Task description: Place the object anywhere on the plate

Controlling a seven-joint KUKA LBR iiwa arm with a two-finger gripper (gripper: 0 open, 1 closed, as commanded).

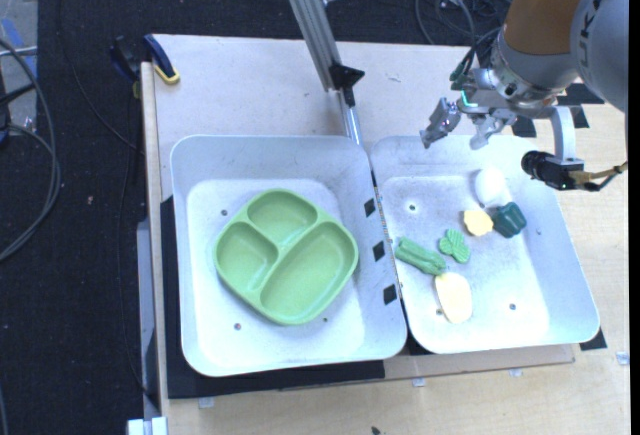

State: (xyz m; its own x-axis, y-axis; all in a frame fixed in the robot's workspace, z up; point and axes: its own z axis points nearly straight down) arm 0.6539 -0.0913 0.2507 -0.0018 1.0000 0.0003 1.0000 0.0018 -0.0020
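A green three-compartment plate [287, 255] lies in the left bin [200, 223]. The right bin [560, 293] holds several small objects: a white egg-like piece [490, 186], a yellow chunk [478, 222], a dark green block [511, 219], a small green leafy piece [456, 245], a long green vegetable [420, 256] and a pale yellow piece [454, 297]. My gripper [462, 128] hangs above the right bin's far edge, open, with nothing between its fingers. It is up and left of the white piece.
A slanted metal pole [315, 18] runs down to a black clamp at the bins' far junction. A yellow-and-blue tool [160, 63] lies at the bench's far left corner. Cables cover the dark floor behind the bench.
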